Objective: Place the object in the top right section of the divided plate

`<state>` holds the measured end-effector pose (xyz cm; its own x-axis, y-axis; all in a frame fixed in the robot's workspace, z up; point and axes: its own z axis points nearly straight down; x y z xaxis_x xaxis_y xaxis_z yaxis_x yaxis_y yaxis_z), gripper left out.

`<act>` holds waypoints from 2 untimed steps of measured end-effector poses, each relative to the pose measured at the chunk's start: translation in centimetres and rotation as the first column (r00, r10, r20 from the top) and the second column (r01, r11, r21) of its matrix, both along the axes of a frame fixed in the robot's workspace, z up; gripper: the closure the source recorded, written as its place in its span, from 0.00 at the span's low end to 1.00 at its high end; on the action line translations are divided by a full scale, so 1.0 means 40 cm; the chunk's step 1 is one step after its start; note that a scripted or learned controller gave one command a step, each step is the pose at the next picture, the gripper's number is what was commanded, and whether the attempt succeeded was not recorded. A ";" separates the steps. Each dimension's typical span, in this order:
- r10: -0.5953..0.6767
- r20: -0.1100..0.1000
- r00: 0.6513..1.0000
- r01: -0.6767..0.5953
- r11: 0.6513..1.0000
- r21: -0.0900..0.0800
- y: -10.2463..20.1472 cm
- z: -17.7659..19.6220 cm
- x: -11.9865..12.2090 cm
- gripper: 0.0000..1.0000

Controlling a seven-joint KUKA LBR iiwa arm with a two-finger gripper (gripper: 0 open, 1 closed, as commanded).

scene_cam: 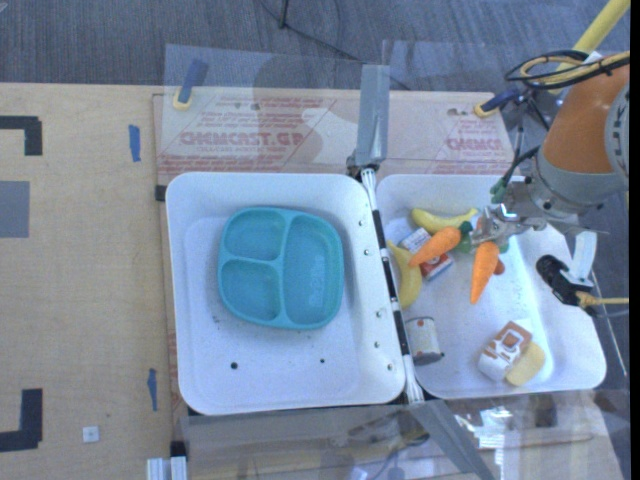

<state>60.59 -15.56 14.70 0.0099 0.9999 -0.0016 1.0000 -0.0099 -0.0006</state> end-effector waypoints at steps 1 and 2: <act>0.099 0.002 0.995 -0.099 0.995 0.001 0.196 0.095 -0.010 1.00; 0.069 0.002 0.998 -0.069 0.998 0.001 0.215 0.095 0.123 1.00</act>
<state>65.49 -6.96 18.50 -0.0590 0.9983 -0.0009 0.9983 0.0590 0.0012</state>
